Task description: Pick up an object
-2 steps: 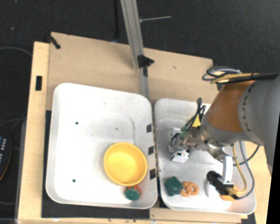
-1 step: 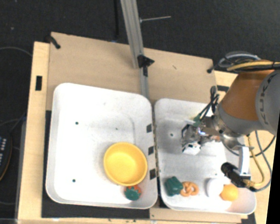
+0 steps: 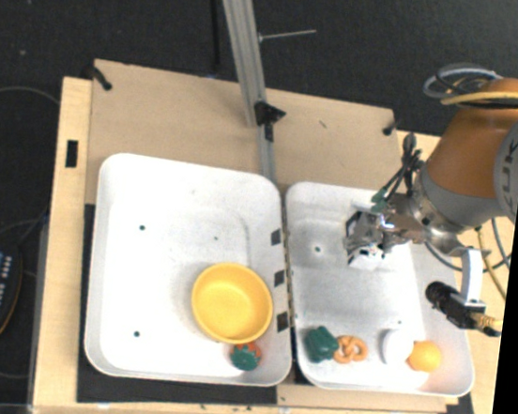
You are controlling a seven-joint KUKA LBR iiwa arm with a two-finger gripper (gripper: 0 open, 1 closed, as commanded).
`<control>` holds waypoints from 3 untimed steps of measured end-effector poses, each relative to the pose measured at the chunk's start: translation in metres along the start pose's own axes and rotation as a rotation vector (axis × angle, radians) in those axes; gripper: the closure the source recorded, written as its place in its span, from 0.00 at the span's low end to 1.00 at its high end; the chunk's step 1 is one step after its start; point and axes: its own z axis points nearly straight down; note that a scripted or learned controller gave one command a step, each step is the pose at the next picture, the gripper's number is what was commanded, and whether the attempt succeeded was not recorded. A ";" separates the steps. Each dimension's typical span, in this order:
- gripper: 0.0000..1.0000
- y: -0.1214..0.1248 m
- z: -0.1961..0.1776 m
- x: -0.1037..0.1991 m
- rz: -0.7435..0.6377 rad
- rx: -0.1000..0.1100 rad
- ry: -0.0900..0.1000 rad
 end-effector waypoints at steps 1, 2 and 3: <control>1.00 0.002 -0.037 -0.001 0.000 0.002 0.000; 1.00 -0.001 -0.034 0.048 -0.002 0.007 0.002; 1.00 0.010 -0.029 0.089 -0.001 0.007 0.001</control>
